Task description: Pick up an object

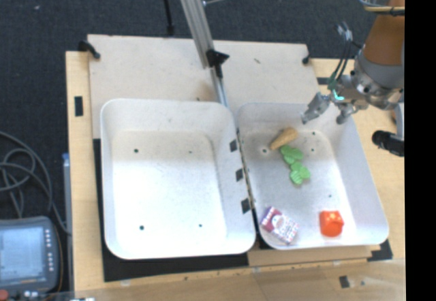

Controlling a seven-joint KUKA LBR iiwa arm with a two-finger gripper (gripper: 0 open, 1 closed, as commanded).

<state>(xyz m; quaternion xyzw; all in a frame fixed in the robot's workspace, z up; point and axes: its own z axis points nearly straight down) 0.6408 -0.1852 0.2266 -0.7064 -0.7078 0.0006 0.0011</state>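
Choice of target comes first here, since the task names no one thing and the right bin [361,177] offers several. The gripper [330,109] hangs over that bin's far edge with its jaws spread apart and nothing between them, so no grasp has begun. Closest to it lies a tan cone-shaped piece [283,137], tilted across the bin floor just below and to the left of the jaws; touching or nearly touching its lower side is a green lumpy toy [295,164]. Further toward the near rim sit an orange block [331,223] and a small red-and-white packet [280,225], well apart from each other and from the rest. The left bin [170,177] holds nothing to pick. I judge the orange block the safer pick: it stands alone with bare floor round it, so the jaws can come straight down on either side without nudging a neighbour. The cone is nearer, but its taper may let it squirt out, and the green toy crowds one side. The packet looks flat and close to the wall, hard to get under. Whichever is chosen, the jaws should straddle its narrow width, descend until almost at the floor, then close and lift slowly.
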